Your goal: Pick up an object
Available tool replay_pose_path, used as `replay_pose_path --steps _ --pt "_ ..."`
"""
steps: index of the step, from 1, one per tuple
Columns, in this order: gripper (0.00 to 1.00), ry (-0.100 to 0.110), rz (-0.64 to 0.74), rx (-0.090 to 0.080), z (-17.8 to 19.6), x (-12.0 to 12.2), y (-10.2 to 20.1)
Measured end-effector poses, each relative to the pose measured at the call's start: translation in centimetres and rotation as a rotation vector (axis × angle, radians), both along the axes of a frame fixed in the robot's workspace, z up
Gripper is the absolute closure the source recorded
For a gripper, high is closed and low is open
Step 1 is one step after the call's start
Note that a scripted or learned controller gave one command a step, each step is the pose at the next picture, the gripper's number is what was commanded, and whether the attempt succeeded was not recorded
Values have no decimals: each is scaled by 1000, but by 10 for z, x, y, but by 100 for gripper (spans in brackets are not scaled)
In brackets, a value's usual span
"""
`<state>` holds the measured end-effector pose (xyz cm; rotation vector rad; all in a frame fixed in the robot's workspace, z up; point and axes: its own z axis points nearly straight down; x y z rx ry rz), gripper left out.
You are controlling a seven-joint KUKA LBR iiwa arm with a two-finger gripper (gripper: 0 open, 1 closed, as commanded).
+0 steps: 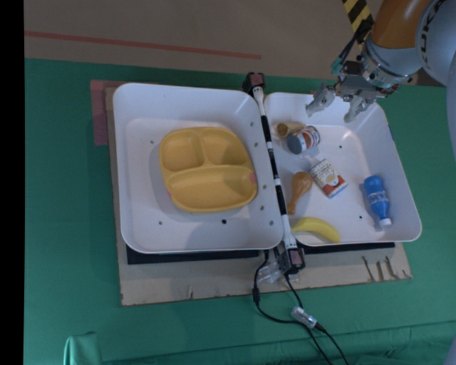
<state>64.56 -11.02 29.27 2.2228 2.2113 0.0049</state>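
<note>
Six small objects lie scattered in the right-hand bin (399,182): a can (304,139) on its side near the bin's far left corner, with a small tan item (286,129) touching it on the divider side; a red-and-white carton (327,177) near the middle; a toy drumstick (300,188) just beside the carton, toward the divider; a yellow banana (317,228) along the near edge; and a blue bottle (376,199) lying toward the right wall, its white cap pointing to the near rim. None of them is lifted; each rests on the bin floor. Above the bin's far edge hangs the gripper (338,105), its two fingers spread apart with nothing between them, set beyond the can and clear of every object. The grey arm with its orange band (399,21) slants in from the upper right corner. In the left-hand bin (135,121) sits a yellow divided plate (206,170), roughly centred, its three compartments facing up. A black-and-white strip (274,164) runs between the two bins, ending in small fixtures at either end, and cables (285,306) trail from the near fixture across a cardboard sheet (192,285) onto the green cloth (57,214) that covers the bench.
</note>
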Motion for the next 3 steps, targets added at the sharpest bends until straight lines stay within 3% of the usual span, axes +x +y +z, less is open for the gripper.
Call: replay_pose_path --steps 1,3 --pt "0 -30 -2 -6 -67 -28 1" --pt "0 -38 -3 -5 -75 -38 1"
